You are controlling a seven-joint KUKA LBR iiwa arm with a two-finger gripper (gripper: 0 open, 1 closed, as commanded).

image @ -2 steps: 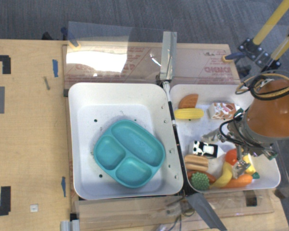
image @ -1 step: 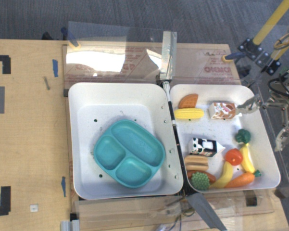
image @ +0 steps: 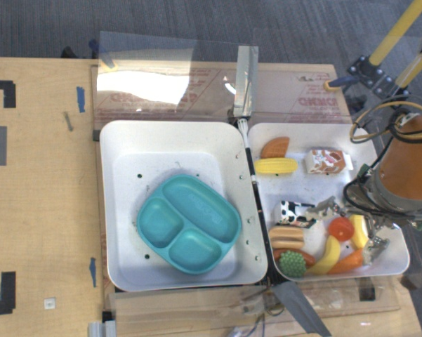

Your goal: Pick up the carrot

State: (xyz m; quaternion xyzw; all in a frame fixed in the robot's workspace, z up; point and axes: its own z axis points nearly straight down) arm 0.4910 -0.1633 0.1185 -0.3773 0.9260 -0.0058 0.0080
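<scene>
The tool [image: 359,225] hangs low over the right bin [image: 400,264], its fingers hard to make out so I cannot tell whether they are apart, with the carrot [image: 349,262] just below by the near rim beside a banana [image: 329,255] and tomato [image: 341,229].

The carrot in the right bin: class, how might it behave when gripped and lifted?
The carrot looks like smooth moulded toy food, so probably stiff and light, and perhaps slippery. Its tapered, rounded form may let it roll or slide out of a pinch. It lies packed against the banana near the bin wall, so neighbours will likely shift.
</scene>
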